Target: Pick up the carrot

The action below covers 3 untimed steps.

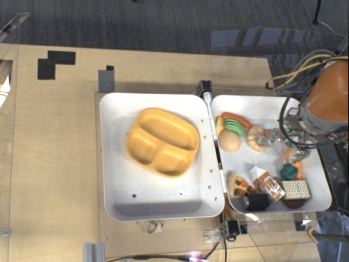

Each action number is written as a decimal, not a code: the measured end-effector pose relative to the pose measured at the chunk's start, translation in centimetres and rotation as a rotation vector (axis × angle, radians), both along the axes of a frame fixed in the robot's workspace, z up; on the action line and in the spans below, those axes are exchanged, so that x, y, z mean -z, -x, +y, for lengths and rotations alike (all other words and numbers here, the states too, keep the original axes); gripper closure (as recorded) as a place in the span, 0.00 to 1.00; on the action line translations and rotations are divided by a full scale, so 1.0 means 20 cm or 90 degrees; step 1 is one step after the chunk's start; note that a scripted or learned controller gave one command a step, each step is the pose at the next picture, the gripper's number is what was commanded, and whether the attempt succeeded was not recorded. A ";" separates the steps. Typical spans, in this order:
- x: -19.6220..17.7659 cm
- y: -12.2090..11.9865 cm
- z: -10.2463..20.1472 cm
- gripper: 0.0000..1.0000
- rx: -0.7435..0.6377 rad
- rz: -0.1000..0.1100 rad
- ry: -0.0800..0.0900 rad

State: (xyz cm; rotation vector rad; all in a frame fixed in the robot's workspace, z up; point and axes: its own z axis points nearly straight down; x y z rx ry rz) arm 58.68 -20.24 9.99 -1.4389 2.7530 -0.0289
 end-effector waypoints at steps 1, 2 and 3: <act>0.00 -0.02 0.03 0.00 -0.211 0.002 0.002; 0.01 -0.17 0.04 0.00 -0.297 0.007 0.000; 0.03 -0.02 0.04 0.00 -0.487 0.006 0.007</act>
